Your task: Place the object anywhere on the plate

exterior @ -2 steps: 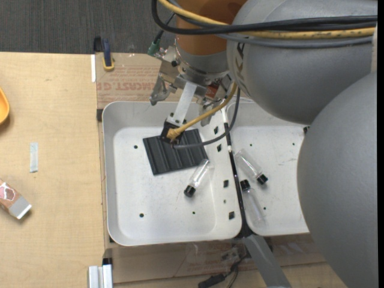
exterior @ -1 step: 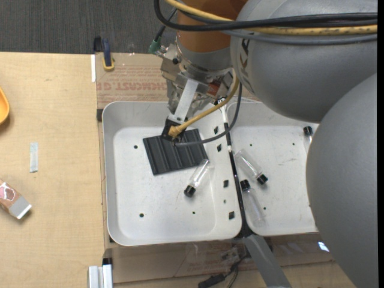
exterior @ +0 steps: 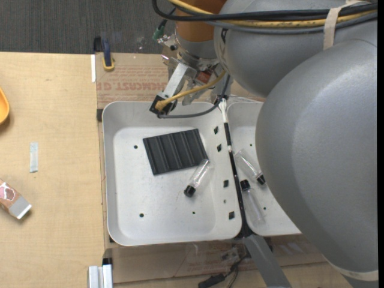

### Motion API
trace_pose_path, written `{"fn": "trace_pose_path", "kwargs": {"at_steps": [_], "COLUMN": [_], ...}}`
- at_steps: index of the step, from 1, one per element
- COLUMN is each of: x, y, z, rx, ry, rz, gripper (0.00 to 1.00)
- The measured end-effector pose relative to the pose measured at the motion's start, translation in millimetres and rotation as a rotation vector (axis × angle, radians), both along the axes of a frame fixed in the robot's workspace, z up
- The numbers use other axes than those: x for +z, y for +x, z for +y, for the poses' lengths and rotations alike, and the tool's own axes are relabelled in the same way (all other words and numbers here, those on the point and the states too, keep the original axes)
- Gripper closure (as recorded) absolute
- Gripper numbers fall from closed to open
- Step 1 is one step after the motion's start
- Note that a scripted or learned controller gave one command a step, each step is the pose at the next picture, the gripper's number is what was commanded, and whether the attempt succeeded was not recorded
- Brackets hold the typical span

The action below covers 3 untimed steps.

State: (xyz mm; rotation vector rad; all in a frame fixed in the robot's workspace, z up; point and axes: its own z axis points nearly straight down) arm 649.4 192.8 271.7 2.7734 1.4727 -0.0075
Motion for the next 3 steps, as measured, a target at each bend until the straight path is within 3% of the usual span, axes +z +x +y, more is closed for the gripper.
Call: {"fn": "trace_pose_path", "kwargs": {"at_steps": [1, 2, 3], "x": [-101, -101, -182], "y": [-86, -85, -60], "z": [27, 26, 34], "rx": [0.084, 0.084, -0.184], "ry": [0.001, 0.001, 0.0], "rz": [0.003, 0.002, 0.002], "gripper": [1.0, 0.0, 0.0]}}
